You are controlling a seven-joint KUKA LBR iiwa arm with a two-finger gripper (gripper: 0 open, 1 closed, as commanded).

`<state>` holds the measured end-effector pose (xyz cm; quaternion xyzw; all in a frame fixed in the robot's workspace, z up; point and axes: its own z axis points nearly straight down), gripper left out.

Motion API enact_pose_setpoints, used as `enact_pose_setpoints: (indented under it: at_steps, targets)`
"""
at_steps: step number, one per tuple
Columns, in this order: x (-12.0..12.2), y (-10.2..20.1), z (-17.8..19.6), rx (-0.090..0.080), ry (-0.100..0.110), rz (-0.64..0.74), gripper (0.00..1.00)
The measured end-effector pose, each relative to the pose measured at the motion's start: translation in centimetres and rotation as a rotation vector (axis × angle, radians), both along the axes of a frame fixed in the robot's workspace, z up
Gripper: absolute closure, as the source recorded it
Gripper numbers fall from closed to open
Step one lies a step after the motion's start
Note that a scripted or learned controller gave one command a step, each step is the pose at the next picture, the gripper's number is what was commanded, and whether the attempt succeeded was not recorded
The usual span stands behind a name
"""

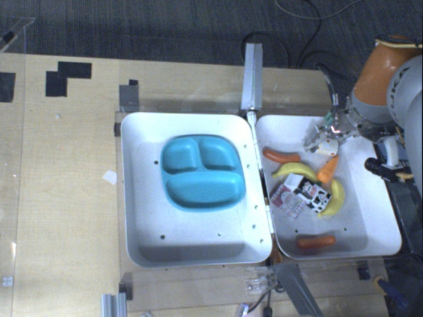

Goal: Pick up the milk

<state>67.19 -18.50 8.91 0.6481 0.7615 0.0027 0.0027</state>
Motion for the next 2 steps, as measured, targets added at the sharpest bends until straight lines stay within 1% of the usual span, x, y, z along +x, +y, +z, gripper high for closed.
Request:
enact_pose_setpoints:
  at_steps: [1,2]
  targets:
    - [-0.2,-0.9,0.0,0.001,-0.003,-0.142,0.0]
    - [-1.1,3.4,-0.1,-0.001,-0.002,-0.159,0.0]
